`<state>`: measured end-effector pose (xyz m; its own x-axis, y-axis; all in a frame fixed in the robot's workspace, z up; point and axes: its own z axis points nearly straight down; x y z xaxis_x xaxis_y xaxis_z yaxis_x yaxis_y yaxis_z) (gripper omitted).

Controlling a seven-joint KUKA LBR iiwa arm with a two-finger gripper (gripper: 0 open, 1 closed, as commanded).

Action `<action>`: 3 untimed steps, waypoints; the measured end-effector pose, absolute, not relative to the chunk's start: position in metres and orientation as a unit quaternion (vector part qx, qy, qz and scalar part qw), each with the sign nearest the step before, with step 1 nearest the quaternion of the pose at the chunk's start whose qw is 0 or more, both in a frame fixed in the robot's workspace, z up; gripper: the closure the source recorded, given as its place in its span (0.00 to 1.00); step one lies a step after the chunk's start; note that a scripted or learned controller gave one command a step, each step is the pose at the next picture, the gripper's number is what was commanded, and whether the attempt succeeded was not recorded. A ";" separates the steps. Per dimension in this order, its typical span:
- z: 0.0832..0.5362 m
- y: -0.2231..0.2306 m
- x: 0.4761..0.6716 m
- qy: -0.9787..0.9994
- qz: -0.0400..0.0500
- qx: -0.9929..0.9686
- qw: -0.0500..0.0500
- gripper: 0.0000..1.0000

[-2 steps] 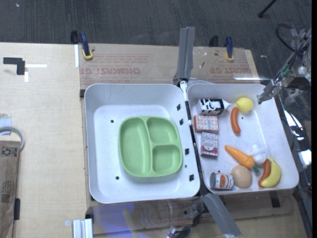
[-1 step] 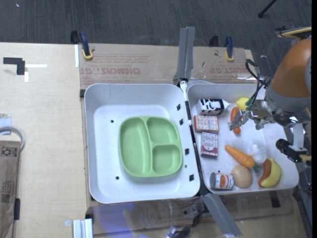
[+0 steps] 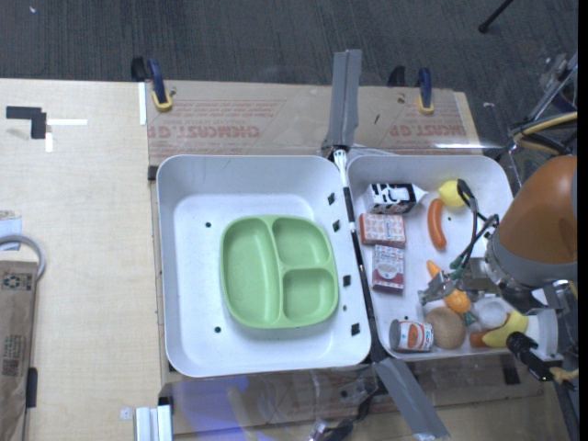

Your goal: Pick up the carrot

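Carrot (image 3: 457,299) lies at the lower right of the frame in the right bin (image 3: 501,168), between the gripper's (image 3: 441,294) fingers, which are clenched on it. Largest first: the left bin (image 3: 175,246) holds a green divided plate (image 3: 278,271). Smaller items crowd the right bin: two red cartons (image 3: 383,229), a sausage (image 3: 435,222), a can (image 3: 411,335).
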<state>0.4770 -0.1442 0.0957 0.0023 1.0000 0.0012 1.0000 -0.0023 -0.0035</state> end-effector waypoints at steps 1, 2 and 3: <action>0.105 -0.145 0.478 -0.705 0.001 -0.709 0.001 1.00; 0.136 -0.186 0.494 -0.702 0.000 -0.712 0.000 1.00; 0.210 -0.126 0.491 -0.739 0.001 -0.674 0.000 1.00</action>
